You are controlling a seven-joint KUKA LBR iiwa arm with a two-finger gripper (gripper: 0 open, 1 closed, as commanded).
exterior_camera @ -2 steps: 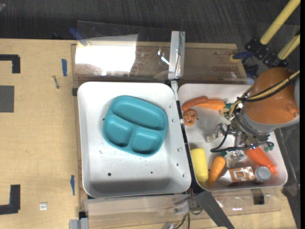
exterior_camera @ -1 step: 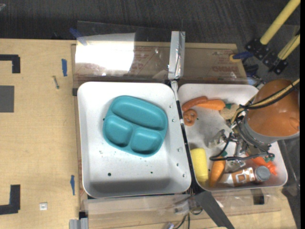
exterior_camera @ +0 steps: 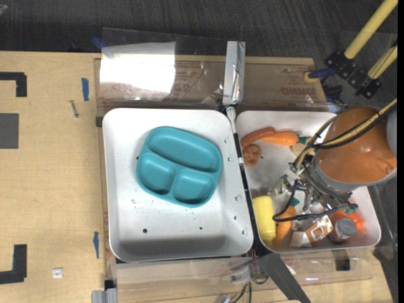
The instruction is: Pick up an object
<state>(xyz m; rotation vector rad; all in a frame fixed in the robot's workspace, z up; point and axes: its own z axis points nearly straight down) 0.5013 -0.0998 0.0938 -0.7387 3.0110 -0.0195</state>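
Wide shot first: the wooden bench (exterior_camera: 44,188) stretches away to the left of the right bin (exterior_camera: 372,235), which is our reference for everything here. The left bin (exterior_camera: 120,188) sits just to the left of the right bin, and their rims touch along the middle seam. The grey arm (exterior_camera: 353,147) with its orange band comes in over the right bin's right half and hangs above its contents.

The teal divided tray (exterior_camera: 178,165) lies flat in the neighbouring bin, well to the left of the right bin's clutter. Now into the right bin itself, where the pickable things are. A yellow object (exterior_camera: 264,216) lies along its left wall towards the near corner. A carrot (exterior_camera: 271,136) stretches along its far wall near the far-left corner. A bottle with a brown and white label (exterior_camera: 319,226) rests by its near wall, roughly centred, with a grey-capped item (exterior_camera: 344,227) just to its right. A small round orange piece (exterior_camera: 251,153) sits against the left wall just beneath the carrot.

The gripper (exterior_camera: 302,191) is down in the middle of the right bin, among cables and objects. Whether it is open, closed or pinching anything, I cannot tell from this angle.
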